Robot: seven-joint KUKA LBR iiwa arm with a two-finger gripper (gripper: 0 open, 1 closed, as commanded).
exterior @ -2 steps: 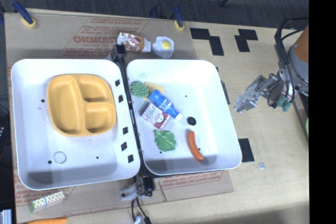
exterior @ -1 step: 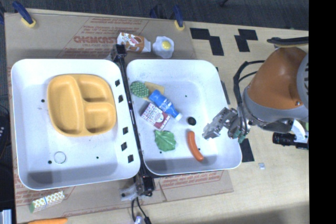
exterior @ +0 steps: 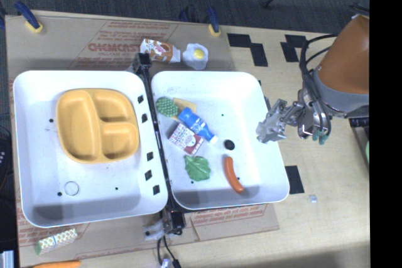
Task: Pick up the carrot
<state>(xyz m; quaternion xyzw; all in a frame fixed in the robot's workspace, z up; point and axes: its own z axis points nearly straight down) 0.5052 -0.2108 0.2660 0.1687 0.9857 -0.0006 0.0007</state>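
Observation:
The carrot (exterior: 233, 174), a short orange-red stick, lies in the front right part of the right bin (exterior: 210, 80), close to its near wall. My gripper (exterior: 271, 126) hovers over that bin's right rim, up and to the right of the carrot and apart from it. Nothing is in it that I can see. The grey arm with its orange band (exterior: 347, 59) comes in from the right.
Also in the right bin are a green leafy piece (exterior: 197, 168), a blue bottle (exterior: 196, 123), a red-and-white packet (exterior: 186, 139), a green knobbly item (exterior: 166, 106) and a small black disc (exterior: 229, 145). The left bin (exterior: 31, 191) bears a yellow divided tray (exterior: 98, 123).

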